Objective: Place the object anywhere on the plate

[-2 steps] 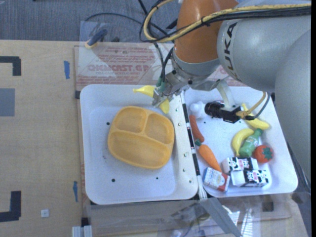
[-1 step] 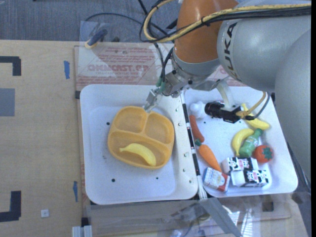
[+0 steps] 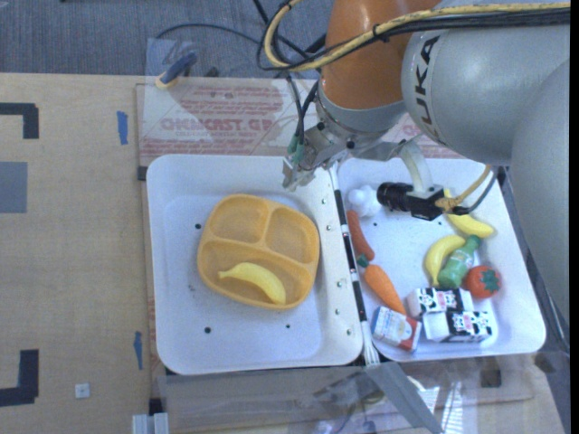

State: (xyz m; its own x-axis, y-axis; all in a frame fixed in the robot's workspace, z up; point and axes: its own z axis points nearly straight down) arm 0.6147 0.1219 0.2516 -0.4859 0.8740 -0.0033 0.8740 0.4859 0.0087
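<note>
A yellow divided plate (image 3: 260, 250) sits in the left bin (image 3: 172, 242). A yellow banana (image 3: 252, 279) lies in the plate's near compartment. My gripper (image 3: 300, 168) hangs over the far right corner of the left bin, beyond the plate and apart from it. Its fingers stand open with nothing between them.
The right bin (image 3: 516, 269) holds two carrots (image 3: 380, 286) along its left side, a white ball (image 3: 363, 201), a second banana (image 3: 443, 250), a green item (image 3: 460, 264), a red tomato (image 3: 483, 281) and small milk cartons (image 3: 448, 315). The ridge between the bins (image 3: 348, 278) runs beside the plate.
</note>
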